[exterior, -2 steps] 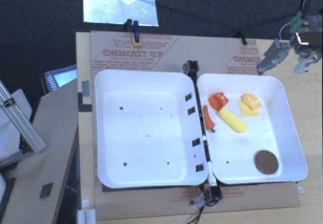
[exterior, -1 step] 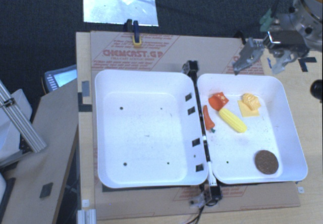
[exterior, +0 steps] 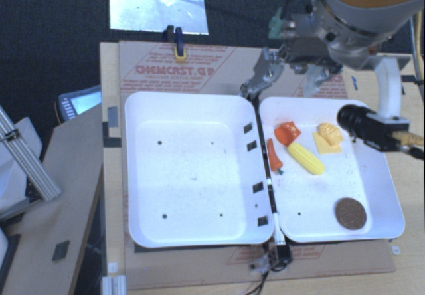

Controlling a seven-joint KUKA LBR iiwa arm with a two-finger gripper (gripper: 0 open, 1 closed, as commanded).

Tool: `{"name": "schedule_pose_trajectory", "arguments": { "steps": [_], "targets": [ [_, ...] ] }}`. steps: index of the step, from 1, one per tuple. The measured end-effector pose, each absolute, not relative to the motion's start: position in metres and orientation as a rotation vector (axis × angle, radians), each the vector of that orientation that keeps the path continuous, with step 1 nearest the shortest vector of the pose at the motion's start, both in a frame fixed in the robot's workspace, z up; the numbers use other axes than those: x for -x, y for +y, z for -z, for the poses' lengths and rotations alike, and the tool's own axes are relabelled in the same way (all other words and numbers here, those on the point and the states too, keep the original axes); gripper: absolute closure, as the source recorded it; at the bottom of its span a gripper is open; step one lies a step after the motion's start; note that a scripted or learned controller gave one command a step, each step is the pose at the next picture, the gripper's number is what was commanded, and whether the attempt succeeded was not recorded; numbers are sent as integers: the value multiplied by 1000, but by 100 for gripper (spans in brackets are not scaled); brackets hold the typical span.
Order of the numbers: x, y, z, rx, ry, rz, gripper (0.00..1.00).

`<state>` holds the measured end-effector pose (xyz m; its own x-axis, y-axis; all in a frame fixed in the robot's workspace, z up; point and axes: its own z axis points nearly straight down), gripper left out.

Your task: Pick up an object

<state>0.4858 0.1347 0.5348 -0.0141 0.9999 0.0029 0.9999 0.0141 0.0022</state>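
Yellow corn (exterior: 306,158) lies clear of its neighbours in the right bin (exterior: 378,181); we would target it. Gripper (exterior: 255,86) hangs above the bins' far edge; claw state we cannot tell.

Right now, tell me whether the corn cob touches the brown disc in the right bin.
Apart. The camera view shows bare white bin floor between the corn cob and the brown disc.
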Motion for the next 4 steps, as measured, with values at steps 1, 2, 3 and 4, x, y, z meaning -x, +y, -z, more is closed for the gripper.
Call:
{"name": "schedule_pose_trajectory", "arguments": {
  "steps": [1, 2, 3, 4],
  "targets": [
    [-486, 207, -535, 2208, -2234, 5, 0],
    [-486, 192, -535, 2222, -2222, 2, 0],
    [-486, 195, -512, 2219, -2224, 0, 0],
    [-486, 196, -536, 2218, -2227, 7, 0]
  ]
}}
